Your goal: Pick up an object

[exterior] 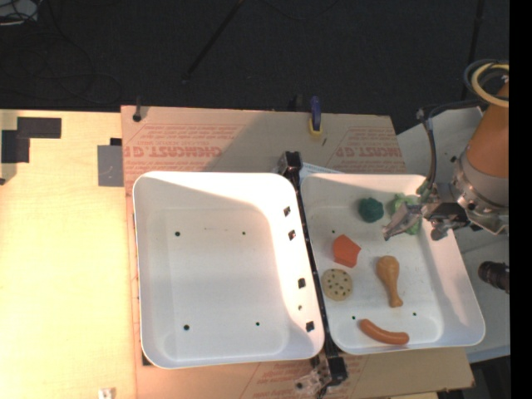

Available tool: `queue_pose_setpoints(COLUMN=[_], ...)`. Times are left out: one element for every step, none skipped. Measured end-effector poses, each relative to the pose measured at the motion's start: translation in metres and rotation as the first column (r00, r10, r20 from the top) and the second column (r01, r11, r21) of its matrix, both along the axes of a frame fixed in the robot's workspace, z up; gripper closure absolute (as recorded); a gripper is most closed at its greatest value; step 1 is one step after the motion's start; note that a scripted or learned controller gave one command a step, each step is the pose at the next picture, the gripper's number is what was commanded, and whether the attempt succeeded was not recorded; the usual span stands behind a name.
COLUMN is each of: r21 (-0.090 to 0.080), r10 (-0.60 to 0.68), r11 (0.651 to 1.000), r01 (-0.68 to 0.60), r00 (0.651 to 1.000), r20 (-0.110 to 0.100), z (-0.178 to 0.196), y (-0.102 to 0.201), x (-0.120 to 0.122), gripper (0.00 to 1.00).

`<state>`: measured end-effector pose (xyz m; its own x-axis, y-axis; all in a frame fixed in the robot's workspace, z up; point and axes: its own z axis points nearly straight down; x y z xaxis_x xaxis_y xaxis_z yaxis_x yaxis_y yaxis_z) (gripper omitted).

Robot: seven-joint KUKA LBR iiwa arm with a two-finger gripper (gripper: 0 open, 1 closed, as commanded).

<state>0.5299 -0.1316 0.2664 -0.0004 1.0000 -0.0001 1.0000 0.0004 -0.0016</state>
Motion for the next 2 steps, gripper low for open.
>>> queue_pose_setpoints(r21=[0.005,0.0], r10=[0.001,-0.001], r11=[1.0,1.0], r01=[-0.001,0.001], r00=[1.0,1.0], r20=[-0.016,-0.002], z=[-0.14,-0.181], y=[0.015,-0.012], x=[-0.018,-0.006], gripper=[0.0,0.0])
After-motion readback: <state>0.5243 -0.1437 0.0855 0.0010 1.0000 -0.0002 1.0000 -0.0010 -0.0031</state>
